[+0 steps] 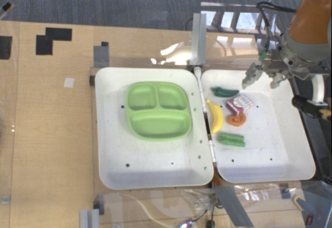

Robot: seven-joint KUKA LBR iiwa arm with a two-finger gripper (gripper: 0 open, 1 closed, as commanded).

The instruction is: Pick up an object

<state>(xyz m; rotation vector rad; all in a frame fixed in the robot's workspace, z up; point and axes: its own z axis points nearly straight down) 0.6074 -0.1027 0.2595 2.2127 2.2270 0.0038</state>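
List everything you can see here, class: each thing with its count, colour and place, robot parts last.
bins: 2, white, side by side on the bench
plate: 1, green, three compartments, left bin
banana: 1, yellow, right bin, near the divider
pepper: 1, dark green, right bin, top
packet: 1, red and white, right bin
tomato: 1, orange-red, below the packet
bean pod: 1, green, right bin, lowest
arm: 1, grey and orange, from the right
gripper: 1, fingers apart, over the right bin's top edge

Single fixed camera above bench (46,133), looking down aslant, both bins (155,170) in frame.
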